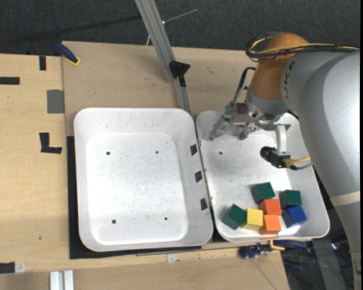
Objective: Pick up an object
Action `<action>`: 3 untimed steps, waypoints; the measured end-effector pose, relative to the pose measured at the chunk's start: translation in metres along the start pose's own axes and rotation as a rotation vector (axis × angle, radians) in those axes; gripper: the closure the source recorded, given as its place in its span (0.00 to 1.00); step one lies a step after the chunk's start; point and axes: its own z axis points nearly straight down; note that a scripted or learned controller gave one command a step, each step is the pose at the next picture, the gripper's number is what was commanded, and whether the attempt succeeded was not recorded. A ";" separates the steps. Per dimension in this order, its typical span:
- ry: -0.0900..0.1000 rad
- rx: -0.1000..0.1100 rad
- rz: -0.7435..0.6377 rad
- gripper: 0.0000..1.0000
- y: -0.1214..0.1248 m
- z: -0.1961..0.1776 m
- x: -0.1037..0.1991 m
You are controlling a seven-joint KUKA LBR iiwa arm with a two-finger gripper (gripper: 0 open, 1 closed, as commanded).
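Several small cubes cluster in the near right corner of the right bin [233,168]: a green cube [235,216], a yellow cube [254,217], two orange cubes [271,215], a dark green cube [263,192], another green cube [290,197] and a blue cube [295,215]. My gripper [228,133] hangs over the far end of the right bin, well away from the cubes. It is open, its two metal fingers spread, with nothing between them.
The left bin [133,174] sits beside the right one. A slanted metal pole [160,38] with a black clamp [179,70] rises behind the bins. The arm's large grey body [339,119] covers the right side. A blue clip [257,251] lies at the front edge.
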 end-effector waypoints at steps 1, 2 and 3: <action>0.001 -0.003 -0.002 1.00 0.001 -0.012 0.001; 0.003 -0.009 0.000 1.00 -0.001 -0.071 0.010; 0.003 -0.009 0.000 1.00 0.000 -0.115 0.017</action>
